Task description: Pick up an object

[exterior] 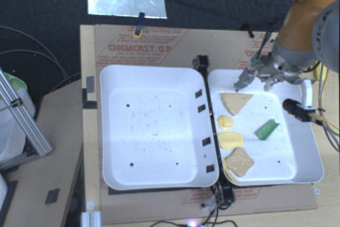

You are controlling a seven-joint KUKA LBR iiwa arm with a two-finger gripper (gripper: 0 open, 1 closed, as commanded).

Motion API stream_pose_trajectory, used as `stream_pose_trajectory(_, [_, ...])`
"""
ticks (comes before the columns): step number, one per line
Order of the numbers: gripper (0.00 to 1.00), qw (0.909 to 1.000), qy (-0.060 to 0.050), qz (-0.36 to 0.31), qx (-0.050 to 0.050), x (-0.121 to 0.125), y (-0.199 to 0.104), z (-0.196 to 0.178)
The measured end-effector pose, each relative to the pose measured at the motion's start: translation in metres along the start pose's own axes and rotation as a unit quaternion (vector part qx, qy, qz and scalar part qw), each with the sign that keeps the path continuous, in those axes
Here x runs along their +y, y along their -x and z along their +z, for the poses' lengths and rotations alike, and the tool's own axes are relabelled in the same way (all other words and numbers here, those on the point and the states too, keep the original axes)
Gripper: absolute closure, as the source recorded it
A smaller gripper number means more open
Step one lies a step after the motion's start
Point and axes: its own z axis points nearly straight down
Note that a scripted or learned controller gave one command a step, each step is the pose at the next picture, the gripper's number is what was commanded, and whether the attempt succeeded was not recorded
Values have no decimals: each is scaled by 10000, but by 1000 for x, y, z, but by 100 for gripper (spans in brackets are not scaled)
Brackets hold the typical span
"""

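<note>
Arm [305, 24]: grey with an orange band, reaching in from the right over the far end of the right bin.
Gripper [257, 81]: above the far edge of the right bin, near its far-left corner. Two dark fingers point down and stand apart, with nothing between them.
Right bin [308, 159]: shallow, white, holding five items, all in its left and middle part.
Wedge [236, 101]: tan triangle, lying flat just below the gripper, nearest item to it, not touched.
Yellow lump [225, 122]: small and round, near the left wall, just nearer the camera than the wedge.
Yellow piece [231, 140]: pale, oval, flat, next below the lump.
Cracker [239, 161]: tan, square, dotted surface, near the bin's near-left corner, touching or just beside the yellow piece.
Green block [266, 129]: small, oblong, lying at a slant, apart from the others near the bin's middle.
Left bin [154, 125]: white, beside the right bin, with black clips [202, 108] along the shared edge.
</note>
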Motion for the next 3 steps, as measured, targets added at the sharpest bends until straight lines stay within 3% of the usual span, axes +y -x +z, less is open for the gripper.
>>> stream_pose_trajectory(1, [0,10000,20,-78,34,44,-144,13])
stream_pose_trajectory(2, [0,10000,51,-46,27,35,-209,-80])
stream_pose_trajectory(3, [0,10000,6,-10,3,35,-203,-73])
